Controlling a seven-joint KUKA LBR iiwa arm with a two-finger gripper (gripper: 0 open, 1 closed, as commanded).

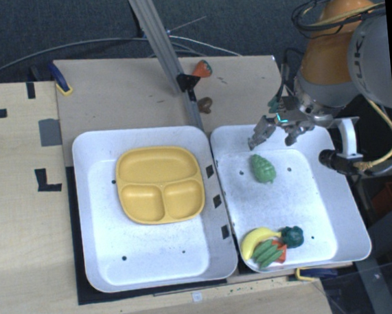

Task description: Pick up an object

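We see a pale wooden worktop (127, 90) under dark floor. Two shallow white bins rest on it side by side, touching along their inner rims: the left bin (91, 218) at about 8 o'clock of the view's middle, the right bin (339, 215) at about 4 o'clock. A grey slanted rail (161, 42) meets the worktop at 12 o'clock, with a small orange-tipped clip (201, 68) and a brownish bit (205, 105) beside its foot; what these are we cannot quite tell. A blue and yellow clamp (61, 79) sits at the 10 o'clock corner. Black tape marks (46, 181) and a grey patch (49, 131) lie at 9 o'clock.
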